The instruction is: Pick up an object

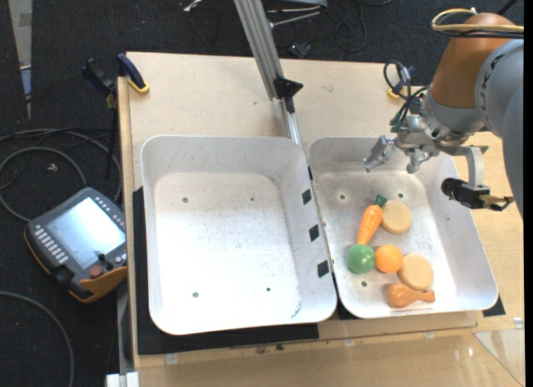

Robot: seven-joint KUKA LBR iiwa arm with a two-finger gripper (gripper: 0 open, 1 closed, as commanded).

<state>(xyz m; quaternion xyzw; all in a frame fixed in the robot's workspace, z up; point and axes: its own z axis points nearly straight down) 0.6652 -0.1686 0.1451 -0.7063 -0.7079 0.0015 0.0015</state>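
Fingers of the gripper (398, 155) look spread apart and bare, poised over the far end of the right bin (466, 235). Judging by this, it is the approach step; next comes a descent toward the glossy tapered carrot (369, 223), lying among smooth rounded toy foods nearby.

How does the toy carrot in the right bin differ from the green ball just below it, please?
The carrot is long and tapered; the green ball is round and compact. The carrot is orange with a small green tip, while the ball is green all over. The carrot lies slantwise, nearer the gripper; the ball sits closer to the bin's near edge. Both rest in the right bin, close together.
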